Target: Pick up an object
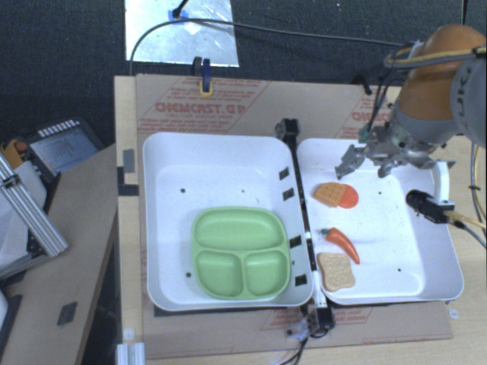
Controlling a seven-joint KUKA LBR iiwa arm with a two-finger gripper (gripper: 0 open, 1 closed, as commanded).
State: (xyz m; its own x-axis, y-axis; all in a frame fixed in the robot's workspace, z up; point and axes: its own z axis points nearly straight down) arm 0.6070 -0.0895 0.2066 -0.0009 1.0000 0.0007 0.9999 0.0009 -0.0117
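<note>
Right bin (437,268), near edge: toast slice (336,271), then red-orange pepper (342,242). Further back, round waffle-like piece (335,195), orange with a red edge, lying flat. Gripper (369,162) hangs just above and behind it, fingers spread, nothing between them. Nothing lifted yet; descent, grasp and lift remain. Left bin (163,169) holds a green divided plate (240,251).

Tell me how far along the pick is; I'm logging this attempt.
Nothing looks picked yet. The waffle, the chili pepper and the bread slice all lie on the floor of the right bin, and the green tray sits in the left bin. In hand: the gripper hangs above the right bin, up and to the right of the waffle. Left: descend, grasp, lift.
</note>
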